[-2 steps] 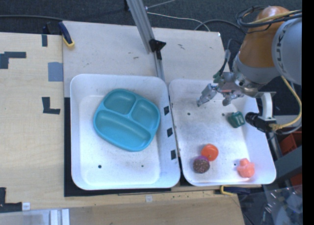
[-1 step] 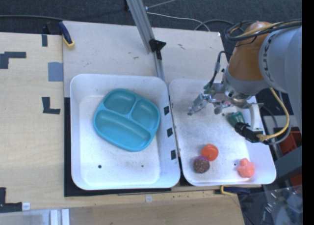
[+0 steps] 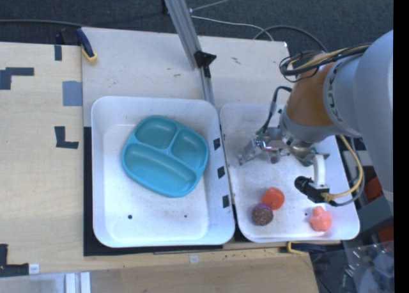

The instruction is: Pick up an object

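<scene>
Grey arm [image 3: 358, 87] hiding right bin's [image 3: 246, 221] far corner, gripper [image 3: 255, 151] blurred

No readable text, label or number anywhere

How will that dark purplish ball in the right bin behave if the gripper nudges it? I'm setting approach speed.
The dark ball looks round, so it will probably roll when pushed. It lies against the orange ball, which may get knocked away too. Its surface looks rough, so it may be less slippery, though that is hard to judge here. The gripper is above both.
</scene>
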You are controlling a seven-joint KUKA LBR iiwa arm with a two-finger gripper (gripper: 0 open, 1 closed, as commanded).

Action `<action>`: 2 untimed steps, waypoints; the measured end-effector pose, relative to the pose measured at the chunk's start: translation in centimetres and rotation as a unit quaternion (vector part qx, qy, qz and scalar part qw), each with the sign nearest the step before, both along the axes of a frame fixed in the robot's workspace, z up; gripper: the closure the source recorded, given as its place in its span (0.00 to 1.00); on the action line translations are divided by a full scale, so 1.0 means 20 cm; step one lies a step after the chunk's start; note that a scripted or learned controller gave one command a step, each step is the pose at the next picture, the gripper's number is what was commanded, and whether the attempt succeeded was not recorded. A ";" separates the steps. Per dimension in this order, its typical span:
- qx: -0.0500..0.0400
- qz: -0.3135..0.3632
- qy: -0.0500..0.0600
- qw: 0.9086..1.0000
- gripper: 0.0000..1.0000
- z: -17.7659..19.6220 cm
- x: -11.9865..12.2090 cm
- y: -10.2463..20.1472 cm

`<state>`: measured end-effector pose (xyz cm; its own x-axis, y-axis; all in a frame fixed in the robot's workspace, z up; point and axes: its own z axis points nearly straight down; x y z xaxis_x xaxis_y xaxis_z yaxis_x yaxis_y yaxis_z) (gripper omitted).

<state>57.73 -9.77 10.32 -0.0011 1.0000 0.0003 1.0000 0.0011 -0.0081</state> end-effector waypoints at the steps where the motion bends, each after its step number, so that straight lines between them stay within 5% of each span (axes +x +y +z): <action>1: 0.000 0.001 -0.002 1.000 1.00 0.07 0.01 0.00; 2: -0.001 0.000 -0.006 1.000 1.00 0.37 0.00 -0.02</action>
<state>57.78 -10.25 17.79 -0.0010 1.0000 -0.0009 1.0000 0.0010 0.0044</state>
